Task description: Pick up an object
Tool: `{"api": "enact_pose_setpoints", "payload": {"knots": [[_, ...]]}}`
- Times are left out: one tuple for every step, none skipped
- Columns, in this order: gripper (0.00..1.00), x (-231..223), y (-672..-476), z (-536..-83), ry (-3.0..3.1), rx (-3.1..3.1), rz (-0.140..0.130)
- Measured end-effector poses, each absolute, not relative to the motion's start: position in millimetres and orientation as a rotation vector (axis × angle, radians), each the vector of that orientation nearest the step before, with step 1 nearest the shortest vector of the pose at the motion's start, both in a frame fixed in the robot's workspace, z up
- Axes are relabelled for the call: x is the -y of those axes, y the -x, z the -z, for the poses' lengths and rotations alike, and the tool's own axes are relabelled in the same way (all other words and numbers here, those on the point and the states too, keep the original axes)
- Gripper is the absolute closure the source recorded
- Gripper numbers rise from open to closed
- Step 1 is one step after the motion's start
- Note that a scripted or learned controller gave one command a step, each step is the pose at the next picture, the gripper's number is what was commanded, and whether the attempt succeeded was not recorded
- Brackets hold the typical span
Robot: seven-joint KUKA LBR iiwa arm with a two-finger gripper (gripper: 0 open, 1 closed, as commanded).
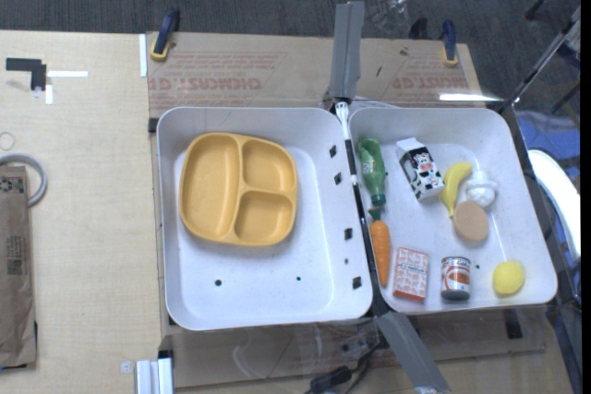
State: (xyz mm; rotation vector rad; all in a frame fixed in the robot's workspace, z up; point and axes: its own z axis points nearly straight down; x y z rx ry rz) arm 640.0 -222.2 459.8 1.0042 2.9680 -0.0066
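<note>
lying in right bin (pixel 531 189): banana (pixel 455 185)

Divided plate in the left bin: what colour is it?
Yellow-orange all over, the divided plate shows in the camera view.

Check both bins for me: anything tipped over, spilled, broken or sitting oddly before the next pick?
Nothing stands out. The yellow divided plastic plate lies flat in the left white bin. In the right white bin, the green bottle, orange carrot, yellow banana and small can look intact, with no spill.
</note>
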Motion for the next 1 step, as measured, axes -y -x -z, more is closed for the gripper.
{"api": "enact_pose_setpoints", "payload": {"knots": [[1.0,222.3,-641.4,-468.8,-1.001,-2.966,0.009]]}}
